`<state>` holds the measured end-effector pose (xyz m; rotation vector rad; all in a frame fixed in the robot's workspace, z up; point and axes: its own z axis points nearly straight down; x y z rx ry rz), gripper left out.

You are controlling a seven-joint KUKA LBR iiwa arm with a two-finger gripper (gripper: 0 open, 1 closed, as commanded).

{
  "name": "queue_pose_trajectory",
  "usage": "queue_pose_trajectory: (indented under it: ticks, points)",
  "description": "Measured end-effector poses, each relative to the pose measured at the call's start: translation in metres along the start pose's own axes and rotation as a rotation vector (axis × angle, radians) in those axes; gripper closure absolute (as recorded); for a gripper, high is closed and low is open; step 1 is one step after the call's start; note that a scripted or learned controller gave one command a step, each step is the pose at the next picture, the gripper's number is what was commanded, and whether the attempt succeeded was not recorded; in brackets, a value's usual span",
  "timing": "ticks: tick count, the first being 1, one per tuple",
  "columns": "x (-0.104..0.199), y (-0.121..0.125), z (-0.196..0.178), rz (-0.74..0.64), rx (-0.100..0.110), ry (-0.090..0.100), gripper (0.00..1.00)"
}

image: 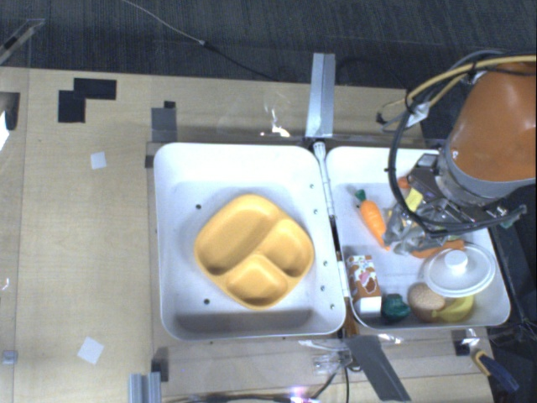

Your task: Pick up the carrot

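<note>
Pale wooden bench (75,250), dark floor beyond its far edge; two shallow white bins set side by side at centre.

Item 1, carrot (372,217): orange, with a green top at its far end, lying loose on the floor of the right bin (340,179), in the left part, well clear of the walls. Its open position probably leaves room for a grasp from above.

Item 2, gripper (405,235): hangs just right of the carrot, low over the bin, under the grey and orange arm (495,141). Whether the claw is wide or narrow cannot be told from this angle. Nothing is visibly between its parts, so the carrot counts as not held.

Item 3, white lidded dish (457,271): near right part of the same bin, just beside the gripper.

Item 4, small carton (363,277), dark green piece (394,309), brown round piece (425,298), yellow piece (457,311): clustered along the near wall, apart from the carrot.

Item 5, left bin (176,183): holds a yellow sectioned plate (253,248), centred, likely a drop place.
</note>
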<state>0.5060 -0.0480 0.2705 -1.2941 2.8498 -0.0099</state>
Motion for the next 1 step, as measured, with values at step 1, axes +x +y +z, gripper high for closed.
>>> queue_pose_trajectory:
  ticks: [1]
  points:
    - [-0.0009,0.0011,0.0012,-0.001,-0.003,0.0,0.0]
